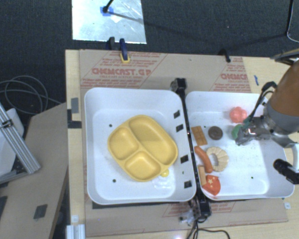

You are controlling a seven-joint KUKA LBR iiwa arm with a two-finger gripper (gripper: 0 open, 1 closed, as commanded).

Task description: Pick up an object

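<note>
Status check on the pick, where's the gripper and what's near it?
Gripper low in the right bin, at a green object; grasp unconfirmed. Pink ball just beside it. Brown disc and ring-shaped toy apart.

A yellow divided plate [142, 147] lies in the left bin [97, 133], while the gripper [243, 132] hangs over the right bin [249, 180] beside a pink ball [237, 114].

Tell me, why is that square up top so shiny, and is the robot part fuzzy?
In the camera view, the silvery sheet on the dark floor reflects light as pale glare; the end effector looks soft and slightly blurred, while the yellow tray is sharp.
</note>
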